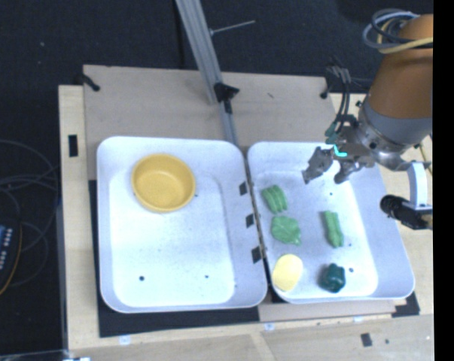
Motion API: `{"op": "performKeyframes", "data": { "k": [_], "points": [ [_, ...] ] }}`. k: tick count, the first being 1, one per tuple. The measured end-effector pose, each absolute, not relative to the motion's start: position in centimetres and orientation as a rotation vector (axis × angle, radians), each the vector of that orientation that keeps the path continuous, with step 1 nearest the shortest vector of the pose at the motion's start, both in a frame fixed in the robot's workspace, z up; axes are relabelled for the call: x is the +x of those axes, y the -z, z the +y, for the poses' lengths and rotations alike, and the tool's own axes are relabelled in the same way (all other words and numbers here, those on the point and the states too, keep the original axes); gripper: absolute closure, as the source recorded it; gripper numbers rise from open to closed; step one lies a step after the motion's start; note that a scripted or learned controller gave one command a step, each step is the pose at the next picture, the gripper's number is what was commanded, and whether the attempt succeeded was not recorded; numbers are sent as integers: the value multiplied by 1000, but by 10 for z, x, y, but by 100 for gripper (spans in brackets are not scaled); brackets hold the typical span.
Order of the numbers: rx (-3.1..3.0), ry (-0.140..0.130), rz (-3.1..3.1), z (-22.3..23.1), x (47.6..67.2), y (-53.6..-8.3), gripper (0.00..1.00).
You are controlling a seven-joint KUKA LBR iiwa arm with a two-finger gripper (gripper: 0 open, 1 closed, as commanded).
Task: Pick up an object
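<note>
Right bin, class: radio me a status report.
Gripper open, above right bin, holding nothing. Green pieces, yellow lemon lie unpicked below. Path clear.

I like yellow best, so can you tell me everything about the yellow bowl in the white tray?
The round yellow bowl looks like smooth plastic, with a raised rim and a shallow, paler inside that holds nothing. It sits upright, mouth up, on the floor of the left shallow white bin, in that bin's far left part. It touches just the bin floor. The small green and yellow objects all lie in the other bin, and the arm's gripper hangs over that one too, far from the bowl.
</note>
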State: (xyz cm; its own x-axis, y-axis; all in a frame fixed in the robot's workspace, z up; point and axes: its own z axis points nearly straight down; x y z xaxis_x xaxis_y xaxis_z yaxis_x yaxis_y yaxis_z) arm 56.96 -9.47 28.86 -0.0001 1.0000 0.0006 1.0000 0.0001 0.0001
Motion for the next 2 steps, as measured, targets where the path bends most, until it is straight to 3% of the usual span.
{"op": "performKeyframes", "data": {
  "k": [1,2],
  "points": [
    [-2221,1,-2221,-95,570,-289,0],
    [-2220,-6,-2218,-99,575,-229,0]
  ]
}}
